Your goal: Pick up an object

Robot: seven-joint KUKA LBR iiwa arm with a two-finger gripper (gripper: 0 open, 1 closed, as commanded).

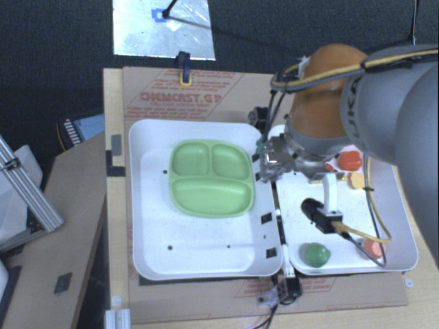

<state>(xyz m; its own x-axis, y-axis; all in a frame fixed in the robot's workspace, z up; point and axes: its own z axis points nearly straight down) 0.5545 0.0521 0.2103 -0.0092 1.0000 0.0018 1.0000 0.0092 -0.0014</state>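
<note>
My gripper (271, 160) hangs over the wall between the two bins, at the right edge of the green divided plate (209, 178) that lies in the left bin (154, 249). In the right bin (398, 252) a green ball (315, 254) rests near the front wall. A red-orange piece (350, 160) and a small yellow piece (357, 180) lie just right of the wrist. A pink piece (374, 249) sits at the front right, partly behind a cable. The arm hides much of the right bin's back half.
The bulky grey and orange arm (357, 94) reaches in from the right above the right bin. A brown board (185, 91) lies under both bins, with a yellow and black clamp (184, 70) at its back edge.
</note>
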